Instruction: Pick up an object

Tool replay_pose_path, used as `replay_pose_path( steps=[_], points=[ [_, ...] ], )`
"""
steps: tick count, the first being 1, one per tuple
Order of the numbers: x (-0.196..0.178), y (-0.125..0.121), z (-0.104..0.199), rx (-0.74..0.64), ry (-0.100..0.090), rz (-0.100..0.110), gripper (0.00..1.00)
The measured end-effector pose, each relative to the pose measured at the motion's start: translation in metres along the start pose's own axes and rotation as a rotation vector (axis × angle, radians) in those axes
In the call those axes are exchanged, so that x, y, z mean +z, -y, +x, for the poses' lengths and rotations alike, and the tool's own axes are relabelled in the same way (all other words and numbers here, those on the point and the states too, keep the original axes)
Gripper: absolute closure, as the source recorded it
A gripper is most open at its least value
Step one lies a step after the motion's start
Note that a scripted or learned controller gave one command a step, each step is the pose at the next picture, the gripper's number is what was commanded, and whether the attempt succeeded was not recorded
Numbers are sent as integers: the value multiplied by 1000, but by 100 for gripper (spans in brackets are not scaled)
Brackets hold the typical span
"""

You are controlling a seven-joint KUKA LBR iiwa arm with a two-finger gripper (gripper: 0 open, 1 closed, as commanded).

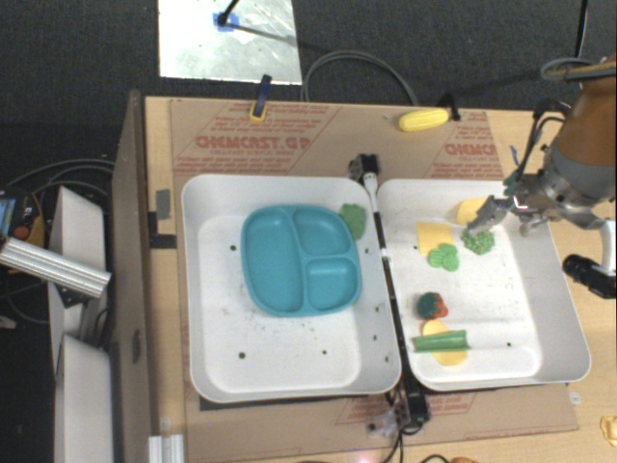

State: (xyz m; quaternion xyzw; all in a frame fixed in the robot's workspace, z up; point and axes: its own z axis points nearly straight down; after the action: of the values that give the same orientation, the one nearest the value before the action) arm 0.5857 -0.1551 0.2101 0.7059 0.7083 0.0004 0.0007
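Note:
My gripper [503, 224] hangs over the back right part of the right bin [549, 302], open, with nothing between its fingers. Its left finger [481, 217] points down at a small green broccoli piece [478, 242] and ends just above it. A second green broccoli piece [443, 257] lies on a yellow slice [431, 233] to the left. A pale yellow piece [469, 208] sits behind the finger. Toward the front lie a red and green strawberry-like piece [431, 306] and a green stick [441, 340] across a yellow piece [447, 356].
The left bin [217, 355] holds a blue divided plate [300, 259] with a green leafy piece [354, 220] at its back right corner. A yellow banana-shaped item [422, 119] lies on the cardboard behind the bins. A black divider [383, 258] runs between the bins.

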Motion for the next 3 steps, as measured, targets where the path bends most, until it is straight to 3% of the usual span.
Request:
replay_pose_path(
  steps=[1,2,3],
  points=[
    [132,-55,17,-5,-1,1,0],
    [126,-30,61,-5,-2,3,0],
    [125,25,34,5,-1,5,0]
  ],
)
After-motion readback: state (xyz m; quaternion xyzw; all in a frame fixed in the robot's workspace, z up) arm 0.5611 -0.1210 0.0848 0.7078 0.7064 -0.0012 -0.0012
